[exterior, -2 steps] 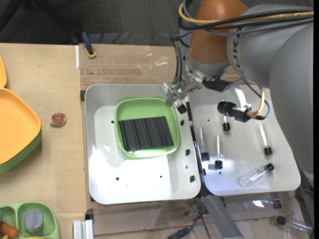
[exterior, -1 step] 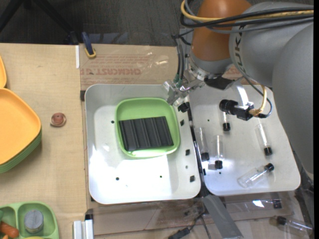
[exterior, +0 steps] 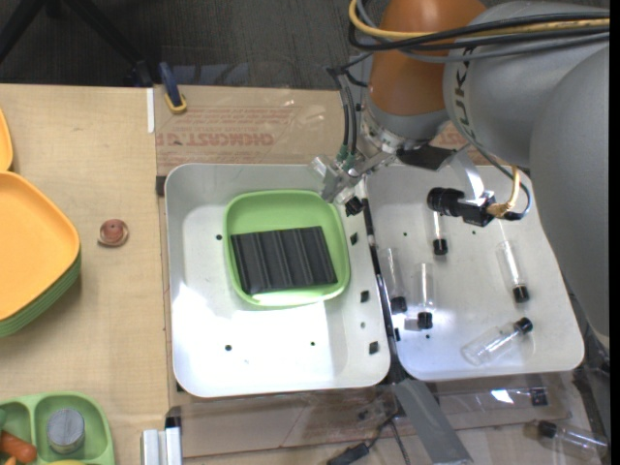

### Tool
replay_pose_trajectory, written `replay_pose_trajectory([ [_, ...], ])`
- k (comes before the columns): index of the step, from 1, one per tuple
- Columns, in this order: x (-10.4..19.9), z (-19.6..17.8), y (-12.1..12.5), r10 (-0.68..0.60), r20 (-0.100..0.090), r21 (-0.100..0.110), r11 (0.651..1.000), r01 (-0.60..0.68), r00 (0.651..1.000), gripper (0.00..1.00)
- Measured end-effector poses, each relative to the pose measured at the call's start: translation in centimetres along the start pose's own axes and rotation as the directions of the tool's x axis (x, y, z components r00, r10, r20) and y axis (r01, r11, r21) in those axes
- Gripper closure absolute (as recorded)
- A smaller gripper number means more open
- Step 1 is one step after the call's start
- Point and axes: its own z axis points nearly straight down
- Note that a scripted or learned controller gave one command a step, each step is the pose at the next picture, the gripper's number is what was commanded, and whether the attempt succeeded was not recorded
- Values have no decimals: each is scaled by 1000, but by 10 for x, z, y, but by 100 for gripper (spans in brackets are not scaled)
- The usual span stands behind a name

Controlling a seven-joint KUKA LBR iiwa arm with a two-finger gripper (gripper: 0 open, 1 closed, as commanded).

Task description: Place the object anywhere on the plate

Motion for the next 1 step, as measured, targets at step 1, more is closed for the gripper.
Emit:
replay_pose_trajectory([
  [1,-1,-8,0,1,1,0,1000,-1,1000,100],
])
